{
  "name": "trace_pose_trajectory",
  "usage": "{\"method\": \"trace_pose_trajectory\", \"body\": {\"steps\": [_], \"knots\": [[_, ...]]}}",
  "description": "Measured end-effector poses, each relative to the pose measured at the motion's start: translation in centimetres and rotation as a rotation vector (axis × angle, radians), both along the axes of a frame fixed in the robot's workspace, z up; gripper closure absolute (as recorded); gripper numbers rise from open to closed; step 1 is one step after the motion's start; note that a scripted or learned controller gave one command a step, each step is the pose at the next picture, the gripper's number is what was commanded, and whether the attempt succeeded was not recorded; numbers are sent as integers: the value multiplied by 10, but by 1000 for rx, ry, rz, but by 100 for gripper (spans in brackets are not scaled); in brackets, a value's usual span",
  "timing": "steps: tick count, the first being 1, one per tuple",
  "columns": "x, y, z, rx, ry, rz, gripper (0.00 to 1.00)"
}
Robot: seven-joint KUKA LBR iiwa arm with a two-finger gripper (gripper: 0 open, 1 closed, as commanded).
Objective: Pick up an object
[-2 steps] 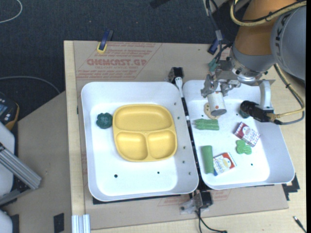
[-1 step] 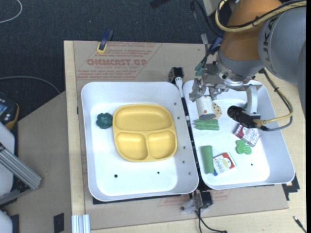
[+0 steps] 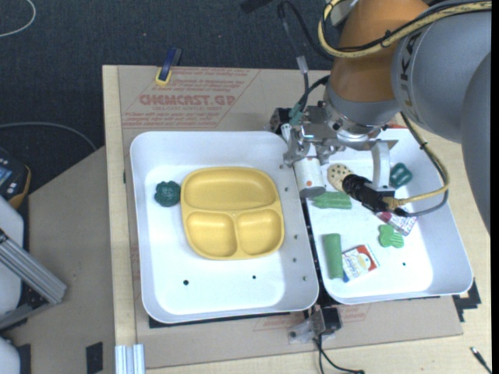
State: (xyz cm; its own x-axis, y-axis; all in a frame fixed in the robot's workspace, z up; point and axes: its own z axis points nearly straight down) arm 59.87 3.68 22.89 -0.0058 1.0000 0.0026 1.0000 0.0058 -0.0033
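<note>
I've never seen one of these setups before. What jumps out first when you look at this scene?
The yellow divided plate sits in the middle of the left bin, with a small dark green toy beside it on its left. The big grey arm with its orange band hangs over the right bin, its gripper low among small items: a green block, a red and white packet and a spotted cookie.

So I'm hanging over the right bin [image 3: 437, 275], near its back left corner. Left bin [image 3: 148, 209] is holding a tray [image 3: 231, 211] mid-bin, with a small toy [image 3: 166, 193] just left of it. Right bin's got a stick [image 3: 334, 255] lying beside a card [image 3: 359, 261], toward the front.
</note>
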Motion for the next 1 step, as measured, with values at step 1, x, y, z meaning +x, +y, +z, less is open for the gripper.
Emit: {"method": "trace_pose_trajectory", "body": {"steps": [1], "knots": [[-3,7,-13,-2,1,-4,100]]}}
